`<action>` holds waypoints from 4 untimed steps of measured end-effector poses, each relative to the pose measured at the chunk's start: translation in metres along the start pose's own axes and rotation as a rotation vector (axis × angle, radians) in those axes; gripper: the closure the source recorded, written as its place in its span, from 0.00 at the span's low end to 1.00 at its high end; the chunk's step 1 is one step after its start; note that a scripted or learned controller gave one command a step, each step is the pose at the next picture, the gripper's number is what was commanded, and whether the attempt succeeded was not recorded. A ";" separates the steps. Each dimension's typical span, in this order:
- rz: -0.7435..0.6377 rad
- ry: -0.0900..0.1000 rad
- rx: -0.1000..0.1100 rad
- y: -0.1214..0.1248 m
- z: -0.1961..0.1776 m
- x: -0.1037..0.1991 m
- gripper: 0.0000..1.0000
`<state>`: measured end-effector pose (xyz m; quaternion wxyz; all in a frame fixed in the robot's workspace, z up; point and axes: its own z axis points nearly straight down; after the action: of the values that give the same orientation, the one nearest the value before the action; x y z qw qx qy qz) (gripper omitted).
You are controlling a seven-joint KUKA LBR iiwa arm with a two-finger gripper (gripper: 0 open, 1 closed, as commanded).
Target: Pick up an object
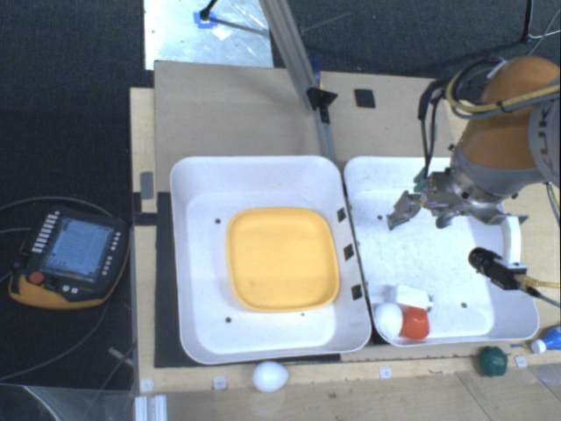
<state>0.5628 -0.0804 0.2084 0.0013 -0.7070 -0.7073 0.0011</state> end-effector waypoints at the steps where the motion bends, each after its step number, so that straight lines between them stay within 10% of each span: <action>1: 0.001 0.000 0.000 -0.007 0.047 -0.006 0.00; 2: 0.001 0.000 -0.001 -0.012 0.095 -0.015 0.00; 3: 0.000 0.000 -0.005 -0.011 0.083 -0.015 1.00; 4: 0.000 -0.001 -0.007 -0.009 0.041 -0.015 1.00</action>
<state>0.5535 -0.0950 0.1675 -0.0015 -0.7069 -0.7073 -0.0013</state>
